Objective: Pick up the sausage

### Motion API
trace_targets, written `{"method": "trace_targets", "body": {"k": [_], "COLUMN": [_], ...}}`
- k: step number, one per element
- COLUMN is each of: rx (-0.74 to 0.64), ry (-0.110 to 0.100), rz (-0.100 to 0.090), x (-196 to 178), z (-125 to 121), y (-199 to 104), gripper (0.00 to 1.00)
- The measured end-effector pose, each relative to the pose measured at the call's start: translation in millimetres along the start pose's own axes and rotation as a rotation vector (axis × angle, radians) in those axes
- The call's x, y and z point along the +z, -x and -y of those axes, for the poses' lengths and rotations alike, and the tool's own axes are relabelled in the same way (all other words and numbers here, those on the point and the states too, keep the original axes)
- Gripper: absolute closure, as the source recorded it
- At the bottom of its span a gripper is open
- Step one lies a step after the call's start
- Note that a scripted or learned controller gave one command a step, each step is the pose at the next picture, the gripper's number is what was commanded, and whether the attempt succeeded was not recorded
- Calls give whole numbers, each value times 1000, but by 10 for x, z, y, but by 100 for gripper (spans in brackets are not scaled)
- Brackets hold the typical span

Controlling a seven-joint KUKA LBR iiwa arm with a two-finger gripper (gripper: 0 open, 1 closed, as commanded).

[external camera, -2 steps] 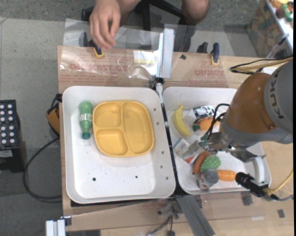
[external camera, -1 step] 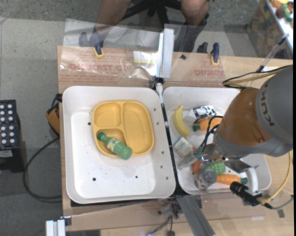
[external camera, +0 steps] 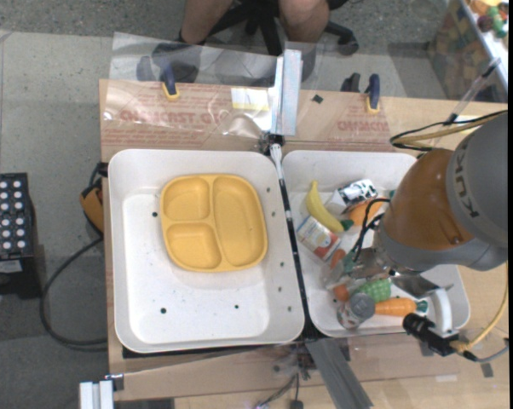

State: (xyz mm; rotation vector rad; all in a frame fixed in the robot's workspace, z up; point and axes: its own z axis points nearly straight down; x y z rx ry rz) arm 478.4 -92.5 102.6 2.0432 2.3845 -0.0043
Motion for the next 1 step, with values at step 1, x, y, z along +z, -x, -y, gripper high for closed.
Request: {"method": "trace_targets", "body": {"k": [1], "rx": [355], "ry": [-3], "rz": [-1], "x": [-891], "z": [-299], "y": [-455], "gripper": [100]}}
